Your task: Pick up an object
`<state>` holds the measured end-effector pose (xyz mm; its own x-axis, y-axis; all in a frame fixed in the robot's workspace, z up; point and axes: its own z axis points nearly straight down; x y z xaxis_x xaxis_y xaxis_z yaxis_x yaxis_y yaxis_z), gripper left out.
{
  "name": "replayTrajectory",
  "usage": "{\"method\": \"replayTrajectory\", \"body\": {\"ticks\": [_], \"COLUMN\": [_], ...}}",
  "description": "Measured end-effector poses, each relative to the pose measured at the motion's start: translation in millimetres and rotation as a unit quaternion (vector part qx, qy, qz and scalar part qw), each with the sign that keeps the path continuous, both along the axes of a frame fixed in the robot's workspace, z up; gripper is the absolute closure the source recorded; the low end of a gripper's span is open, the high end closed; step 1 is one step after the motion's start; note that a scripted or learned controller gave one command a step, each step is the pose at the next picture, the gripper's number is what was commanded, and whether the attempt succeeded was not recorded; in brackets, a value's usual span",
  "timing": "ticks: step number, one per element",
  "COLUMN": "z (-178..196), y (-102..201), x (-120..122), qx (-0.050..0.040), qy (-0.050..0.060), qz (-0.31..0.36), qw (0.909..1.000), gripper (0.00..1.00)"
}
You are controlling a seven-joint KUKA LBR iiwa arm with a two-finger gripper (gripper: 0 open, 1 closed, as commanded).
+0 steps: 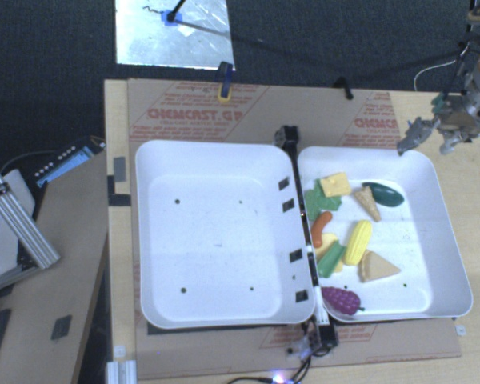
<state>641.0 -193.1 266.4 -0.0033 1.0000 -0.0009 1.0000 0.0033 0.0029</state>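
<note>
1. The claw [429,134] hangs above the far right corner of the right bin [444,214], just past its far rim. Its two fingers are spread apart and there is nothing between them.

2. The arm comes in from the right side and sits high, up by the far right corner of the worktop [248,106]. The claw end points toward the left and a bit down.

3. The nearest toy is the dark green one [384,194], near the far rim of the right bin. A tan cone-shaped toy [369,204] touches it, and a yellow cheese piece [334,185] lies just beside that.

4. More toys sit along the left wall of the same bin: an orange carrot [321,223], a yellow corn [358,242], a green piece [330,259], a tan wedge [377,266] and purple grapes [341,299] at the near left corner.

5. What could go wrong: the toys lie very close together. I think the claw could come down on two at once, push one away, or shut on just an edge so the toy slips out.

6. If it drops straight down from here it may hit the bin rim, because it is not over any toy yet.

7. The left bin [216,230] has no toys to grab.
</note>
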Motion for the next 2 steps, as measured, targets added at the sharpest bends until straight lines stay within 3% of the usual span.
{"method": "replayTrajectory", "body": {"ticks": [1,2], "z": [-100,-176], "y": [-7,28], "x": [-134,-83], "qx": [0.0031,-0.0005], "qy": [0.009,-0.003], "qz": [-0.004,0.001], "qw": [0.9999,1.0000], "gripper": [0.00,0.00]}}
